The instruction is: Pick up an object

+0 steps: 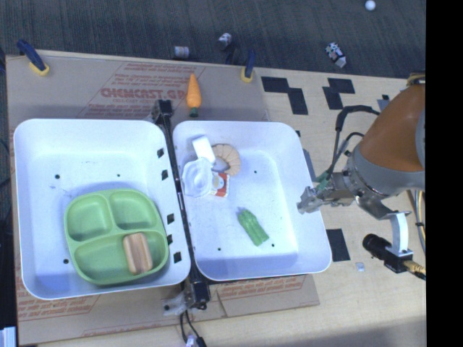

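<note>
I see the tabletop (pixel 362 302), covered in cardboard printed with red lettering too faint for me to read, carrying the left bin (pixel 43 150) with a green divided tray (pixel 94 223) holding a wooden block (pixel 136 253), and the right bin (pixel 289 251). My gripper (pixel 307 202) sits at that bin's right rim (whether its fingers are parted I cannot tell). The green bottle (pixel 253 227) lies near it to the left on the bin floor, with a clear cup (pixel 195 178), white block (pixel 203 150) and tan shell-shaped piece (pixel 228 157) farther up-left.

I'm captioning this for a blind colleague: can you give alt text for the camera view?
The arm's tool sits at the right bin's right rim; inside lie a green object and a clear cup. The left bin holds a green divided tray.
</note>
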Tool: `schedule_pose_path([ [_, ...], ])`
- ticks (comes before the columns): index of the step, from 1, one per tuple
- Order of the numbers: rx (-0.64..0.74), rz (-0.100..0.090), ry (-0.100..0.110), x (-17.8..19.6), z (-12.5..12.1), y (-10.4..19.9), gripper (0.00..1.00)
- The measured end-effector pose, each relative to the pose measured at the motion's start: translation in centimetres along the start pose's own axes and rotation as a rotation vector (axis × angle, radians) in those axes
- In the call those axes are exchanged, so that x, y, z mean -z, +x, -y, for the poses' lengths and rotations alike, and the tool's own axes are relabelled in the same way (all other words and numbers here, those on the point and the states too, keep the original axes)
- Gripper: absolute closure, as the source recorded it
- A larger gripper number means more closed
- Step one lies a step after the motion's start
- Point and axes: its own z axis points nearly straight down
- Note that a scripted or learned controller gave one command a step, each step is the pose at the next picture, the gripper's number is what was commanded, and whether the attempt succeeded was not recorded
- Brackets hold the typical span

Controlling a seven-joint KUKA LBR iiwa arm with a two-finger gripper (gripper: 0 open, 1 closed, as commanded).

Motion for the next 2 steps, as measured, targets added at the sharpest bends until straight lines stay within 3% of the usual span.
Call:
schedule_pose_path([
  [1, 0.000, 0.002, -0.006, 2.9, -0.1, 0.0, 1.00],
  [2, 0.002, -0.001, 0.000, -0.4, -8.8, 3.6, 1.00],
])
